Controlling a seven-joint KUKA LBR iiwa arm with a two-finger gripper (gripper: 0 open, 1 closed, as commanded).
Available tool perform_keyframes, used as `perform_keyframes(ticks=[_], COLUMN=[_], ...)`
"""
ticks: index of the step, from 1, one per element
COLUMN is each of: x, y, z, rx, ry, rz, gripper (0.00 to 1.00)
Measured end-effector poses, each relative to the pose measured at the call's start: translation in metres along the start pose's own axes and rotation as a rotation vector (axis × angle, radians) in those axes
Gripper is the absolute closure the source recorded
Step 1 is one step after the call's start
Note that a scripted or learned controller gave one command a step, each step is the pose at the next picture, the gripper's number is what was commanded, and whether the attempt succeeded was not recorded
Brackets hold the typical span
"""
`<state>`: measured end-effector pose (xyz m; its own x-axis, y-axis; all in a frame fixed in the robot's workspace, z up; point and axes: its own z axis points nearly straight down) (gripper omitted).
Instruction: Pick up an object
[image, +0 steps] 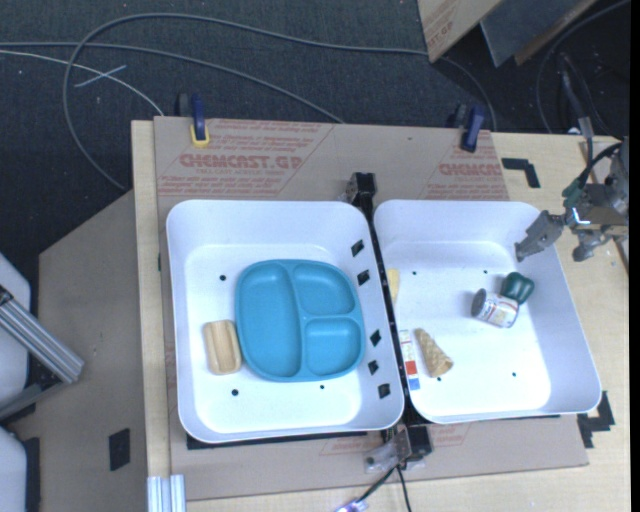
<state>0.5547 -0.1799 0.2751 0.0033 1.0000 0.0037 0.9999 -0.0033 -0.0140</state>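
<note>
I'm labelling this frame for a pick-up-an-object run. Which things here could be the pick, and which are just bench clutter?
Could be picked:
- small jar
- green piece
- tan wedge
- flat card
- tan block
- blue divided plate

Just there:
- clamps
- cables
- cardboard sheet

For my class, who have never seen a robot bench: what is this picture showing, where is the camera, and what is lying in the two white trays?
The one camera sits above the bench and looks down at a slant. Two shallow white bins lie side by side. The left bin holds a blue divided plate and, beside it, a tan ridged block. The right bin holds a small jar lying on its side, a dark green piece next to it, a tan wedge and a narrow white packet by the dividing wall. The robot's gripper reaches in from the right, above that bin's far right corner, holding nothing.
</note>
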Motion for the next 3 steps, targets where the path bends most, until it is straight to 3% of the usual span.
perform_keyframes(ticks=[1, 3], x=[0.001, -0.003], y=[0.002, 0.011], z=[-0.007, 0.115], rx=[-0.013, -0.009], ry=[-0.003, -0.001], rz=[-0.004, -0.003], gripper=[0.0, 0.0])
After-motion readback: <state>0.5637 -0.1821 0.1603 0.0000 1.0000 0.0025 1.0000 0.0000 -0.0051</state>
